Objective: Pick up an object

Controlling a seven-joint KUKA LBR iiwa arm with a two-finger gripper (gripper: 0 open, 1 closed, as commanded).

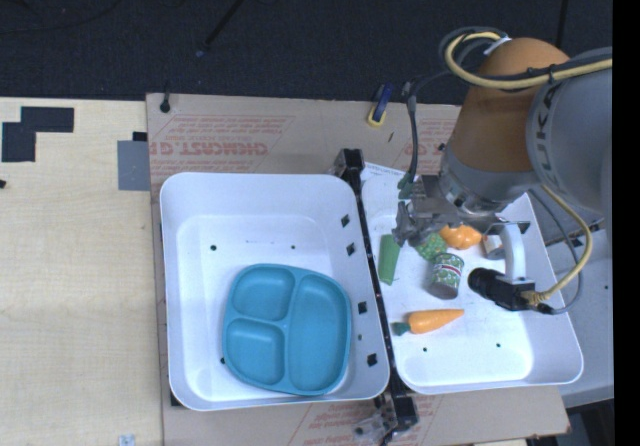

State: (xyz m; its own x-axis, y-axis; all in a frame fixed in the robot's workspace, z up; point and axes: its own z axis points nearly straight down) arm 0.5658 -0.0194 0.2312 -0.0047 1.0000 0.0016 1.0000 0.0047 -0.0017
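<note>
My gripper [413,221] hangs low over the upper left part of the right bin [500,364]. Just below it lie a green stick-shaped object [388,259] near the bin's left wall and a small green leafy piece [432,246]. A small can with a green label [446,274] stands upright beside them. An orange round object [461,236] sits to the gripper's right. A toy carrot [432,320] lies further forward. I see nothing held.
The left bin [190,234] holds a blue divided plate [288,329]. A black divider [362,264] runs between the two bins. The arm's grey body and orange band [510,114] cover the right bin's far right part.
</note>
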